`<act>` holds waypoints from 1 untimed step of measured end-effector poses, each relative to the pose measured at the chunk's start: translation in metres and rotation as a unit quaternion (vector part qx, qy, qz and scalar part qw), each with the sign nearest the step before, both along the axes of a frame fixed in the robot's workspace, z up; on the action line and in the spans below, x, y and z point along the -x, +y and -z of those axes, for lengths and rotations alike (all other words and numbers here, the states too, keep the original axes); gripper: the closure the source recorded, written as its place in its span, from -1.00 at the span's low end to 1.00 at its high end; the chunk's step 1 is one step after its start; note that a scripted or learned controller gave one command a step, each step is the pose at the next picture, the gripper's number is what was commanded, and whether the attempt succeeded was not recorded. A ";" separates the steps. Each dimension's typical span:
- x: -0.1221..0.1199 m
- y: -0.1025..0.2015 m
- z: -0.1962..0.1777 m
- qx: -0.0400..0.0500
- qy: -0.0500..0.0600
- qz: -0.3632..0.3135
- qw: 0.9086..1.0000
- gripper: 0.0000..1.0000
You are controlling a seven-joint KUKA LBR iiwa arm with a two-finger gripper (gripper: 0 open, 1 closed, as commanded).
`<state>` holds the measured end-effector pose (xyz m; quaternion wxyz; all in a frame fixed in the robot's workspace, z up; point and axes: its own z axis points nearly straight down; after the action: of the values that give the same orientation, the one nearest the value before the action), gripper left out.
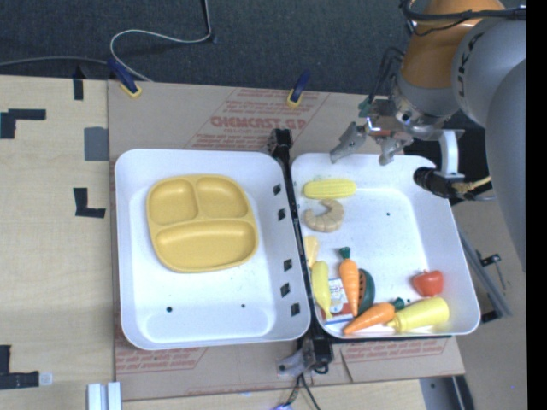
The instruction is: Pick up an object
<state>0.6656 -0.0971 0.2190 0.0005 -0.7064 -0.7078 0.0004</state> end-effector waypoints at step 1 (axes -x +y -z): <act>-0.001 -0.004 0.120 0.000 -0.004 0.000 1.000 -1.00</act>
<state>0.6662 -0.1007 0.0990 -0.0029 -0.7067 -0.7075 -0.0023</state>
